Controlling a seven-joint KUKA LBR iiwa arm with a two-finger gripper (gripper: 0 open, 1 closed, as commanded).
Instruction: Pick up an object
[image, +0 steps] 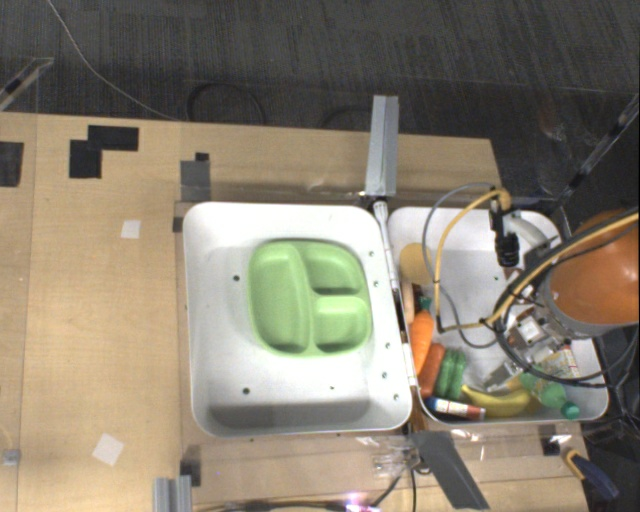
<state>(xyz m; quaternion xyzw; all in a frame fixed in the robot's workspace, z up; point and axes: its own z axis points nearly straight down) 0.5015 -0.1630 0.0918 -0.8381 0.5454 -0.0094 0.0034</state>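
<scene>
The right white bin (470, 250) holds a heap of small things along its left and front sides. Among them are an orange carrot (422, 345), a green cob-like piece (452, 372), a yellow banana (497, 401), a red-tipped marker (458, 407) and a tan round object (417, 262). Another green item (556, 400) lies at the front right corner. My gripper (527, 343) hangs low over the bin's right half, just above and behind the banana, wrapped in cables below the orange band (600, 285).
A light green divided plate (305, 295) rests in the left white bin (215, 380). Yellow and black cables (450, 230) loop over the right bin's back half. A metal post (382, 145) stands behind the divider between the bins.
</scene>
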